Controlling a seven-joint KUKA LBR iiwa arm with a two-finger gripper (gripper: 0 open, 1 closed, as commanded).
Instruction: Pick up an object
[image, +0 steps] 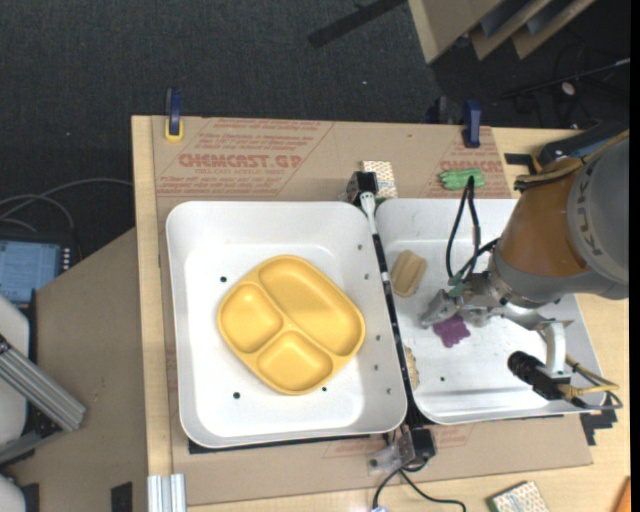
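Arm (545, 240) reaches into right bin (480, 405) from 3 o'clock. Gripper (437, 312) low over bin floor, near left wall. Open or closed: cannot tell. Purple object (454, 332) lies just beside gripper at 5 o'clock, not visibly gripped. Tan block (408, 272) near gripper at 11 o'clock, apart from it. Left bin (190, 300) holds yellow plate (290, 322) in middle, three compartments.

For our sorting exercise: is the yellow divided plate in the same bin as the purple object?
No, the yellow divided plate lies in the view's left bin, the purple object in the right bin.
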